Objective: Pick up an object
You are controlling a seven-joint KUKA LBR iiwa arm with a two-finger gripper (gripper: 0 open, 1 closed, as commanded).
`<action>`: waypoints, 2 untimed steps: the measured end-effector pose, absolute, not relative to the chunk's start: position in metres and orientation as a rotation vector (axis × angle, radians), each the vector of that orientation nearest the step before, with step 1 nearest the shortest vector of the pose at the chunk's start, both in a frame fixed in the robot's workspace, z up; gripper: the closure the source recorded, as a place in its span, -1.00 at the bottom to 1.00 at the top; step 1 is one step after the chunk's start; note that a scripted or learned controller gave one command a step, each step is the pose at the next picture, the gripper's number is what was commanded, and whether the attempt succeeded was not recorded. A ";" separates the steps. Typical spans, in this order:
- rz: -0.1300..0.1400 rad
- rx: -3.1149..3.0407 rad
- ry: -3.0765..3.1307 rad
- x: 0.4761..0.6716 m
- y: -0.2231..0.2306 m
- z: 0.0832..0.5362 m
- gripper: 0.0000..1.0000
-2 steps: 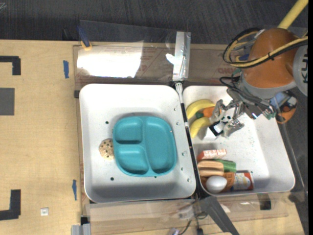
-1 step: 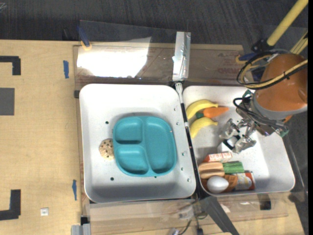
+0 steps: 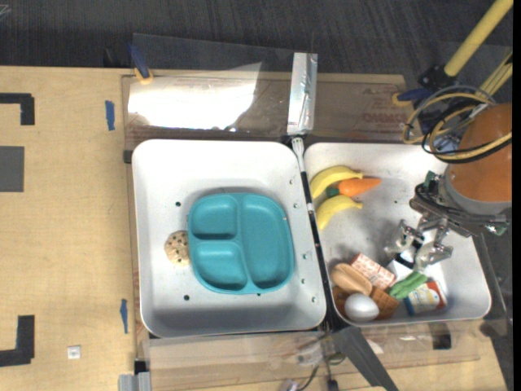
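Note:
In the right bin (image 3: pixel 383 165) my gripper (image 3: pixel 421 245) hangs below the orange band, open, with nothing between its fingers. It hovers just above a pile at the bin's front right: a green item (image 3: pixel 409 284), a small white bottle with a red and blue label (image 3: pixel 426 298) and a blue-and-white scrap (image 3: pixel 400 264). To the left of these lie a pale packet (image 3: pixel 374 268), a bread roll (image 3: pixel 351 279), a white egg (image 3: pixel 361 306) and a brown piece (image 3: pixel 385 304). Two bananas (image 3: pixel 332 195) and an orange carrot (image 3: pixel 359 186) lie at the bin's back left.
The left bin (image 3: pixel 155 186) holds a teal divided plate (image 3: pixel 242 241) with a cookie (image 3: pixel 177 247) beside its left edge. A clear sheet (image 3: pixel 203 100) and a metal strip (image 3: pixel 302 92) stand behind the bins. Cables (image 3: pixel 444 108) hang near the arm at the back right.

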State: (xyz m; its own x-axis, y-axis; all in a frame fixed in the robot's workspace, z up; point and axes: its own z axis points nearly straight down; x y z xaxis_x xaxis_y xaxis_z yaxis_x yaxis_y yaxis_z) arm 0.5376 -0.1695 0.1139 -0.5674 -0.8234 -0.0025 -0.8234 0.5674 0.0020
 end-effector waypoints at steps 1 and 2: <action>0.006 -1.462 2.779 0.538 -0.169 0.114 -1.00; 0.003 -1.654 2.662 0.585 -0.111 0.134 -1.00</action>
State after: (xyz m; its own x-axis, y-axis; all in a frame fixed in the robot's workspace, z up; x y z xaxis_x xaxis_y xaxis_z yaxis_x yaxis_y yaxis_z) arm 0.5847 -0.1109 0.1338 -0.4431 -0.8965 -0.0073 -0.8965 0.4431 -0.0026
